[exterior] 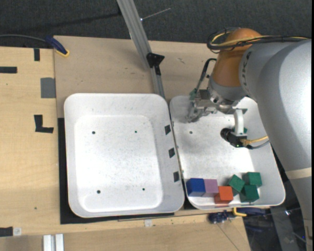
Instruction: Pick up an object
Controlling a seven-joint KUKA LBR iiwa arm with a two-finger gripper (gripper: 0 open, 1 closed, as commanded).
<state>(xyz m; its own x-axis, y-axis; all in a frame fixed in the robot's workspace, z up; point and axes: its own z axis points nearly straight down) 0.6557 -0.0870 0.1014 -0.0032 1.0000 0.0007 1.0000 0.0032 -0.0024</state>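
Several small blocks lie along the near edge of the right bin [209, 145]: a blue block [196, 186], a purple block [211, 186], an orange block [224, 194] and three green blocks [248, 186]. My gripper [194, 111] hangs over the far left corner of that bin, well away from the blocks. Nothing shows between its fingers.
The left bin [118, 153] sits beside the right one. A grey metal pole [138, 35] slants down to the gap between the bins. The arm's bulky grey body [282, 98] covers the right bin's right side. A black cable [235, 136] hangs by the wrist.
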